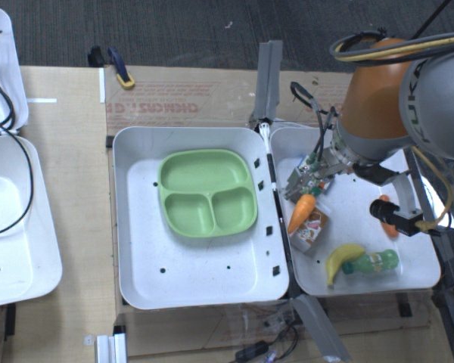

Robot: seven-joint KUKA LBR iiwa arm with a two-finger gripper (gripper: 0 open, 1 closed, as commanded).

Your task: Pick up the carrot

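I'm watching the arm point(408, 89), "KUKA" partly showing on its grey shell, reaching over the right bin point(416, 278). Left bin point(129, 225) is carrying a green divided plate point(208, 191). Gripper point(309, 181) is sitting w/ tips right at the carrot point(301, 212) top; can't tell finger gap or grip. Carrot's leaning on a small carton point(310, 231), print unreadable, by a banana point(340, 262) & green bottle point(374, 262).

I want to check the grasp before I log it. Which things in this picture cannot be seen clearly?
- Two-finger gripper: in the camera view, small and cluttered, so whether it grips the orange carrot cannot be told.
- Small printed carton: the carrot lies across it; its label is too small to read.
- Green plastic bottle: the curved yellow banana overlaps one end.
- Small orange object: partly behind black arm hardware.
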